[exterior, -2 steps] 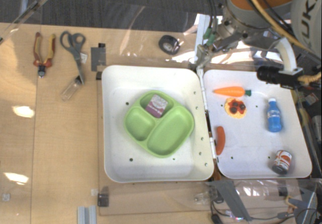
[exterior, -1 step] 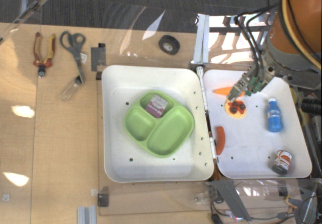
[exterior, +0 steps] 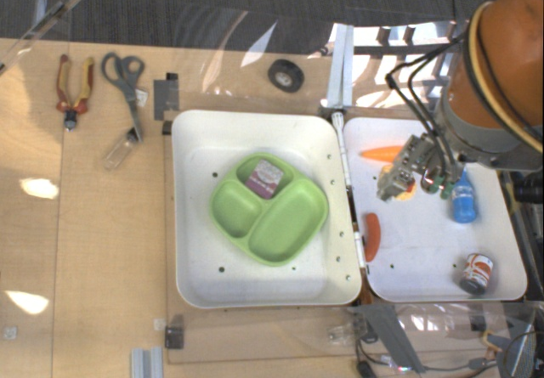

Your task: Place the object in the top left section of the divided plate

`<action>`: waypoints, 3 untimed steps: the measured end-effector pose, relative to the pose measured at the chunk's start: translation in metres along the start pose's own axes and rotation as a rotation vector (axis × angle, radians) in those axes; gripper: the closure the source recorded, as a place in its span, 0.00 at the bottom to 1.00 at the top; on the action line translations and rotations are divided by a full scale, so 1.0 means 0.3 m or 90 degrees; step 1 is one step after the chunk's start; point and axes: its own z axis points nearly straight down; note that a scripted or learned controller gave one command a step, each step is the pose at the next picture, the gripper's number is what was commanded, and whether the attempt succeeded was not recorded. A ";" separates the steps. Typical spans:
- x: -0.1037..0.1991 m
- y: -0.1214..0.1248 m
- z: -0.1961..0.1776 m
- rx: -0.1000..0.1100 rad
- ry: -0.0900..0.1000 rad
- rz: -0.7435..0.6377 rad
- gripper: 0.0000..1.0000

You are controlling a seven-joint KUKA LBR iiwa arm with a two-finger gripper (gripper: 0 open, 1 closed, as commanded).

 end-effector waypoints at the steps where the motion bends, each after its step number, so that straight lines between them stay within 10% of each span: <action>1: -0.043 0.213 0.239 -0.002 -0.001 -0.371 1.00; 2: 0.079 0.318 -0.046 -0.003 -0.003 -0.393 1.00; 3: -0.053 0.006 -0.135 -0.001 -0.005 -0.535 1.00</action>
